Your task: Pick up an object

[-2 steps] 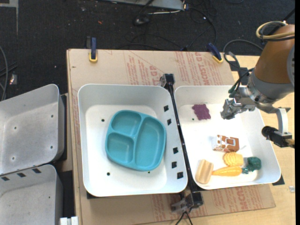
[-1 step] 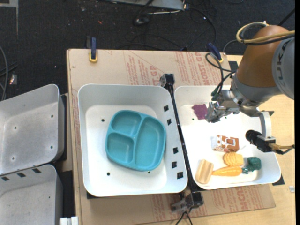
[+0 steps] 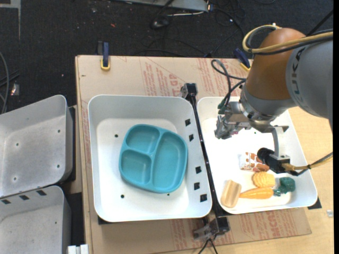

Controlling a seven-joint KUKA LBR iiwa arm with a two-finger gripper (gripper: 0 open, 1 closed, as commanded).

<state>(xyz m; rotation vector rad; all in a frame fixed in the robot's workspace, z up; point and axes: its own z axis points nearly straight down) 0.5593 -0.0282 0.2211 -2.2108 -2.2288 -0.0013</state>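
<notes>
My gripper (image 3: 224, 128) hangs over the far left part of the right bin (image 3: 302, 151), with bare white floor under it. The objects lie in a cluster at the near end of that bin, apart from the gripper. They are a tan cylinder (image 3: 231, 193), an orange carrot (image 3: 256, 193), a round yellow-orange piece (image 3: 263, 180), a small green object (image 3: 286, 184) and a small red-and-white packet (image 3: 249, 162). I see nothing held at the gripper.
The left bin (image 3: 106, 115) holds a teal divided plate (image 3: 153, 158). A black divider rail (image 3: 200, 147) runs between the two bins. A grey lid (image 3: 32, 142) lies off the bench to the left.
</notes>
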